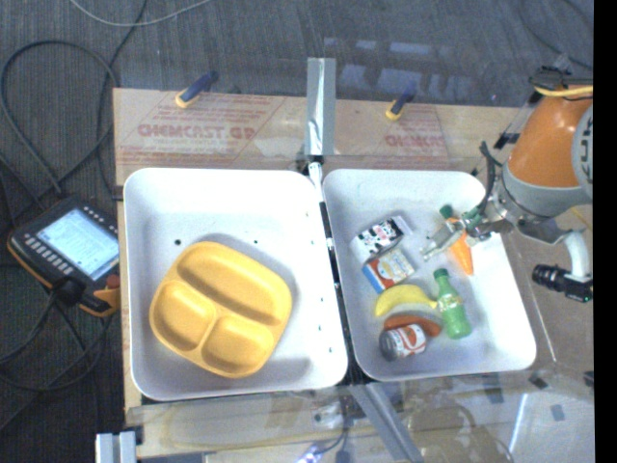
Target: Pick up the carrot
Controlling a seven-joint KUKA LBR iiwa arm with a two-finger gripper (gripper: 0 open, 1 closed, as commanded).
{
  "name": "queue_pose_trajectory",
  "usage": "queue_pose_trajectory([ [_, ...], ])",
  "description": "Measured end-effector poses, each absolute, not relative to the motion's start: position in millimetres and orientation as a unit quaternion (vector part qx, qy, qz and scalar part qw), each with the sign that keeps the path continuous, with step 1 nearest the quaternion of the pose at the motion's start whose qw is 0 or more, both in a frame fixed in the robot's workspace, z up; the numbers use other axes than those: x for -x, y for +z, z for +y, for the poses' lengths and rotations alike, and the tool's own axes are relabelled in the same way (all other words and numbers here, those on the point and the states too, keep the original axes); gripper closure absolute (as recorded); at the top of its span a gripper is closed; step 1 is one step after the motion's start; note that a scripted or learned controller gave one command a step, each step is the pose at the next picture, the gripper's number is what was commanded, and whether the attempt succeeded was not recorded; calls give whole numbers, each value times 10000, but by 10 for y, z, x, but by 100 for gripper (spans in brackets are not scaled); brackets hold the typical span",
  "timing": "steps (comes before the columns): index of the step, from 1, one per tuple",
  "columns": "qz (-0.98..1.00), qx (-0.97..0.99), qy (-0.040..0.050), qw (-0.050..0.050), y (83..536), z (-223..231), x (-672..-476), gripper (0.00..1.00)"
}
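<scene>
Pincer (453, 231) position, as I read it: over the right bin (501, 355), near its upper right corner, fingers pointing left. Finger spacing I cannot tell. I see the carrot (465, 255) lying just below and right of the fingertips, close against them; whether it is gripped I cannot confirm. A green bottle (451, 305) lies near, below it.

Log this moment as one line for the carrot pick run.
arm: over right bin | hand: low, beside carrot | grasp: unconfirmed | nearby: green bottle, banana | left bin: yellow tray
</scene>
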State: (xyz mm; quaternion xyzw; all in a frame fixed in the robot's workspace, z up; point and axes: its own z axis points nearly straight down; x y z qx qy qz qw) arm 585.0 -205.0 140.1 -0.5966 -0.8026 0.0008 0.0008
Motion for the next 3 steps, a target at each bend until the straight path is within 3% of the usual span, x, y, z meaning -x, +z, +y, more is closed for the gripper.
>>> queue_pose_trajectory([
  [1, -8111, 5849, -22, -4, 938, -2165, -6159, 0],
  [2, -8111, 5849, -26, -1, 1023, -2156, -6159, 100],
  [3, -8083, 5888, -2, -3, 1825, -2125, -6113, 100],
])
